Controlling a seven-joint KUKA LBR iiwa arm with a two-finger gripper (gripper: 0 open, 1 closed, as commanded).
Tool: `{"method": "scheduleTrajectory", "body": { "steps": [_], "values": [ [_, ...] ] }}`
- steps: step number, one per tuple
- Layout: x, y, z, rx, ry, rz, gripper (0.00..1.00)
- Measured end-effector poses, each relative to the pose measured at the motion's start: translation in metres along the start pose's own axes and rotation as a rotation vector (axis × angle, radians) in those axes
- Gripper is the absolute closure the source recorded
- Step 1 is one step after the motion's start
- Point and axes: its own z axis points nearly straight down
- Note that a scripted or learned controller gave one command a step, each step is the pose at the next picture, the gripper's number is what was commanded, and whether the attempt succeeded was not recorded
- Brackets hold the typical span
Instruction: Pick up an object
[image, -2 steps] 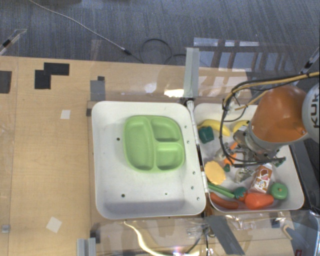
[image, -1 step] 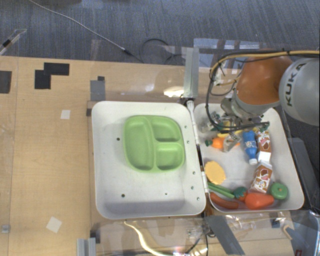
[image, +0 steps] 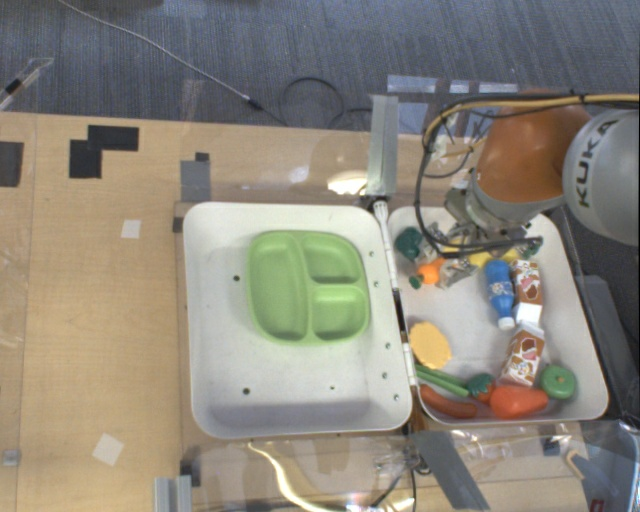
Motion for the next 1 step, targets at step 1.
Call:
{"method": "scheduleTrajectory", "body": {
  "steps": [1],
  "values": [
    [-0.0432,0.0294,-0.09,-0.001,0.002,0.007,1.0]
  ]
}}
